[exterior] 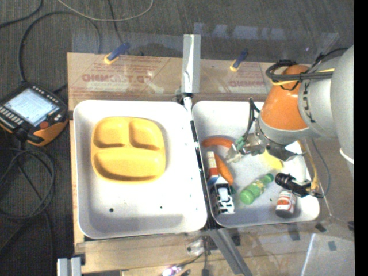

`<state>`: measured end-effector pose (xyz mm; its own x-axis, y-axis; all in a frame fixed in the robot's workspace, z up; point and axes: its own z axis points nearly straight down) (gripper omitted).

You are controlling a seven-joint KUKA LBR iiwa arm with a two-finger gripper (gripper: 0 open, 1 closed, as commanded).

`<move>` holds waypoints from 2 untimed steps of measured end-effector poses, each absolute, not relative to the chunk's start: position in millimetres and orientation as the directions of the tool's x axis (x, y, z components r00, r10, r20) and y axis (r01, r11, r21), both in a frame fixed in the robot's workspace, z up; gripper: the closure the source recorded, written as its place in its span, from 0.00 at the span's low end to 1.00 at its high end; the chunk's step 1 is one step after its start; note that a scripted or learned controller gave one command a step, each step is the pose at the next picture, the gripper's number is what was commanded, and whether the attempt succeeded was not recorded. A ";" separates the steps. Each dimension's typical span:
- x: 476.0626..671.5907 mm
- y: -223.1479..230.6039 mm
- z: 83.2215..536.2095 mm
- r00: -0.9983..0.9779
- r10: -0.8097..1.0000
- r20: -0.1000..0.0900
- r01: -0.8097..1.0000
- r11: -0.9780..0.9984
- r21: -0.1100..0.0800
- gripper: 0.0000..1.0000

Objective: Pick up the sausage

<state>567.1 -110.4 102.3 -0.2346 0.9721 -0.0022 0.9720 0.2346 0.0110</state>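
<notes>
Sausage [217,142] lies right of frame centre, just left of the gripper [246,147]; we cannot tell its grip state.

My arm [339,102] shows as a bulky, rounded link of pale grey, smooth and matte, with dark lettering running along its side that I cannot read. Below it sits a glossy orange band [283,109], dome-shaped, catching a bright highlight on top. A black cable [287,68] loops over the orange part, and a thin yellowish line runs beside it. Under the band the wrist narrows to a grey collar, then to the small metallic gripper [248,147], with thin dark wires trailing beside it.
</notes>
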 end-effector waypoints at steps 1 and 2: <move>600.9 -104.9 256.5 -0.370 0.929 -0.001 0.929 0.370 0.001 1.00; 582.0 -119.1 131.6 -0.307 0.952 0.000 0.952 0.307 -0.003 1.00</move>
<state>582.0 -119.1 131.6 -0.3073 0.9516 -0.0003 0.9516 0.3073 -0.0026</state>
